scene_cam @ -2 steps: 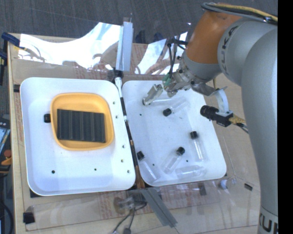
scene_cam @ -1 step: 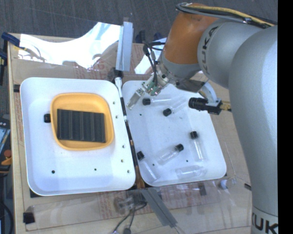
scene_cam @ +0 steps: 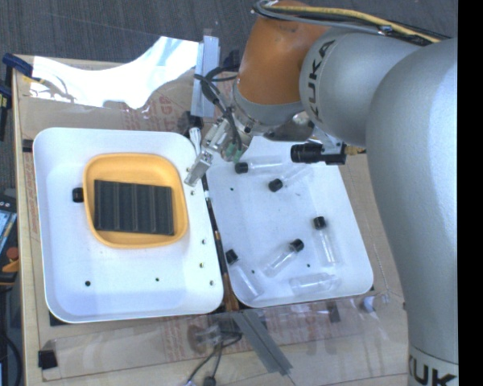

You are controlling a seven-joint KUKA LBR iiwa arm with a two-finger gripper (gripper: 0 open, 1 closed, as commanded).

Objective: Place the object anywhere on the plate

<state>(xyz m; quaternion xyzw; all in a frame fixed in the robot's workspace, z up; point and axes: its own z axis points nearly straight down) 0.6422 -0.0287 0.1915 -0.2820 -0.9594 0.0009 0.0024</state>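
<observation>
The gripper (scene_cam: 200,170) is seen poised over the seam between the two bins, at the upper corner of the left bin (scene_cam: 56,288); whether anything is grasped cannot be told. The yellow plate (scene_cam: 105,171) lies in the left bin with white floor around it, and clear vials (scene_cam: 283,256) are scattered in the right bin (scene_cam: 350,248) on a wooden bench (scene_cam: 105,348).

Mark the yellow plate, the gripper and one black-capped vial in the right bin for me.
yellow plate (scene_cam: 133,167): camera view, on its bare upper rim.
gripper (scene_cam: 200,172): camera view, at its tip above the bins' divide.
black-capped vial (scene_cam: 283,256): camera view, on its clear body.
</observation>
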